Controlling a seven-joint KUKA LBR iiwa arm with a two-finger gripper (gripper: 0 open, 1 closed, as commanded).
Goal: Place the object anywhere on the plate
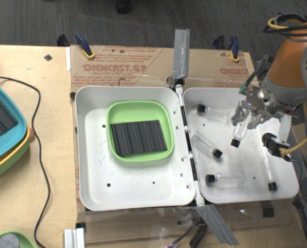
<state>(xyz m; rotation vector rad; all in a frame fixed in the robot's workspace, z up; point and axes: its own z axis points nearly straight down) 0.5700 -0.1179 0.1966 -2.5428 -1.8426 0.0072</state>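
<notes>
Between pincer [241,124] fingers — clear vial [239,134], right bin [293,182].

Lighting over my bench: even, bright overhead light, soft shadows inside the two shallow white plastic bins [84,154], mild glare there, focus sharp.

Two shallow white plastic bins [91,190] sat on a pale tan wooden bench [34,190]. The square lime-green plate [139,111] bore a ribbed dark grey insert [139,137]. Clear plastic vials with black caps [207,146] lay on white. The brown cardboard sheet [122,66] carried red lettering along the bench's far edge.
</notes>
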